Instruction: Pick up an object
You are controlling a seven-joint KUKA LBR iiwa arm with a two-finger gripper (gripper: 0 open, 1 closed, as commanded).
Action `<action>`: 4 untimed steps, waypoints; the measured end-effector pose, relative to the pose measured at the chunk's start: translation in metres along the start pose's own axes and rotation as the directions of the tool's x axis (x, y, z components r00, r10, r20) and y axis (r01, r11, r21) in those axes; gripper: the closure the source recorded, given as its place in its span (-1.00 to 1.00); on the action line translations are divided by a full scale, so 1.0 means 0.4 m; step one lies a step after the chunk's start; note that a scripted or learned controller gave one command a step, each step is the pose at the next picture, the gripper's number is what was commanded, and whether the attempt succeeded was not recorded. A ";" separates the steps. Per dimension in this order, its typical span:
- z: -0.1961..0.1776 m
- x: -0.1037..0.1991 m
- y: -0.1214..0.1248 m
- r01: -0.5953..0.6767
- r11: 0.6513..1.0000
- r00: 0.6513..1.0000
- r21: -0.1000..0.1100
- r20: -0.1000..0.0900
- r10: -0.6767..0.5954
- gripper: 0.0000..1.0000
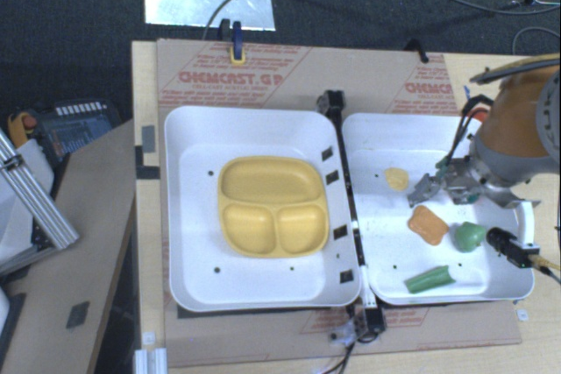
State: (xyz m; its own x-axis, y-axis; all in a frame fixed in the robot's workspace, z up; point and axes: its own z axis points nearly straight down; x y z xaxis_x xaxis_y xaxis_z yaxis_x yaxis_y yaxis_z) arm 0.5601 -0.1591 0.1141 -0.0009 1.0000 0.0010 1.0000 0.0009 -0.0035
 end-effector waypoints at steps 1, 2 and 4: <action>0.078 0.001 0.001 0.000 1.000 1.000 -0.002 0.001 0.000 -1.00; 0.046 -0.001 0.004 0.000 1.000 1.000 -0.007 0.002 0.000 1.00; -0.185 -0.007 -0.023 -0.001 1.000 1.000 -0.009 0.003 0.001 1.00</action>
State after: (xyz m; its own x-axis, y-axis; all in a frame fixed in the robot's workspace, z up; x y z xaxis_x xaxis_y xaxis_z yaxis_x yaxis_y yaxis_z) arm 0.5510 -0.1619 0.1880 -0.0003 1.0000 -0.0017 1.0000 0.0003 0.0058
